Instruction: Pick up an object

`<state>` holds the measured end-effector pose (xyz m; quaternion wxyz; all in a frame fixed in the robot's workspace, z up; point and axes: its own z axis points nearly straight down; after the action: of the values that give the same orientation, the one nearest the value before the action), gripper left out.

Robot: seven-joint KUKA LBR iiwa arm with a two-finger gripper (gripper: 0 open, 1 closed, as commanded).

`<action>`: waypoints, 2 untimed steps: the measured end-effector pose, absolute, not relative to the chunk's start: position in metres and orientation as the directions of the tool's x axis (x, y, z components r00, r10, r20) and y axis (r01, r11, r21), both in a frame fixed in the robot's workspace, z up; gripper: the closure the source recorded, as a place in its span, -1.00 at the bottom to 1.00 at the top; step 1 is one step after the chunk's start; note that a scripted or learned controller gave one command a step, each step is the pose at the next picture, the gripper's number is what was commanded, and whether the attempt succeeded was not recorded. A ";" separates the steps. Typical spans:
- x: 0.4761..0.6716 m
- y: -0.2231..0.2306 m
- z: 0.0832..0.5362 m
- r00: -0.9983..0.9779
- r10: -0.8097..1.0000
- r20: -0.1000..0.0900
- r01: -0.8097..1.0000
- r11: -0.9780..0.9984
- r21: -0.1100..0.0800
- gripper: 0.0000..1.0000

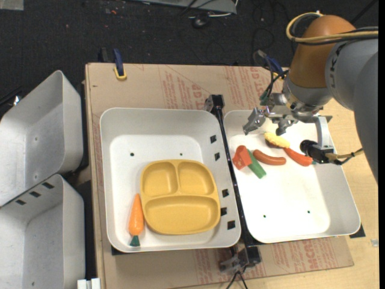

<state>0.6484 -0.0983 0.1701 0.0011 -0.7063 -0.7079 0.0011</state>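
My gripper [267, 124] hangs over the far left part of the right bin [313, 221], its fingers spread open with nothing between them. Just below its right finger lies a small yellow toy fruit [277, 141]. A brown-red sausage [269, 158] lies in front of that, with a red toy piece [241, 156] and a green piece [257, 169] to its left. An orange chili-shaped toy [298, 156] lies to the right, near a black part of the arm's fitting.
The left bin [120, 143] holds a yellow divided plate [179, 196] and a toy carrot [136, 215] along its left side. A black divider [227, 167] runs between the bins. Two white tubs [36, 137] stand off the bench at left.
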 end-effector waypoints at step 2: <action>0.644 -0.095 0.139 0.001 1.000 -0.001 1.000 -0.001 0.001 1.00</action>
<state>0.6444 -0.0955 0.1386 -0.0008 -0.7074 -0.7068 -0.0002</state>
